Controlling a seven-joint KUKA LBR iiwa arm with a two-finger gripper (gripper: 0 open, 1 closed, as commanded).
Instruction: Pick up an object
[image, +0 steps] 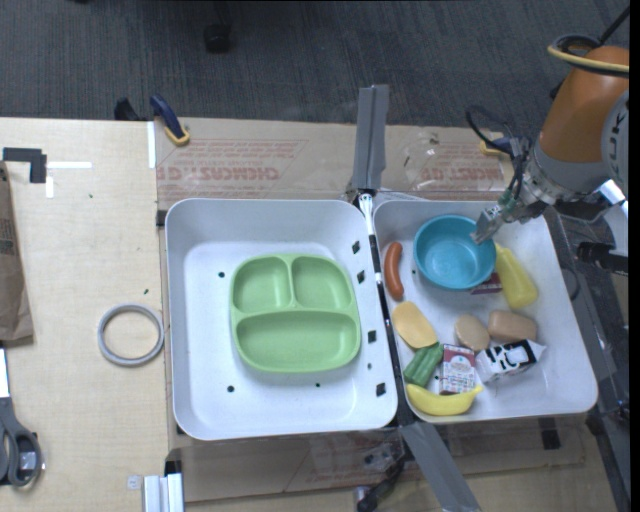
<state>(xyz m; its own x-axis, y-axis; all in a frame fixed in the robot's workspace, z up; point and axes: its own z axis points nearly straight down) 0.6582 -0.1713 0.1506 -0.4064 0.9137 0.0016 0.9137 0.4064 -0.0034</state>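
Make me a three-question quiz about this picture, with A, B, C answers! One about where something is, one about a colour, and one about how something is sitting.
1. Where is the green divided plate?
A. In the left bin
B. In the right bin
C. On the bench outside the bins

2. What colour is the bowl?
A. Red
B. Blue
C. White

3. How is the bowl sitting?
A. Upside down
B. Stacked on the green plate
C. Right way up, open side facing up

Answers:
1. A, the plate lies alone in the left bin.
2. B, it is clearly blue, in the right bin near the gripper.
3. C, you can see down into its hollow inside.
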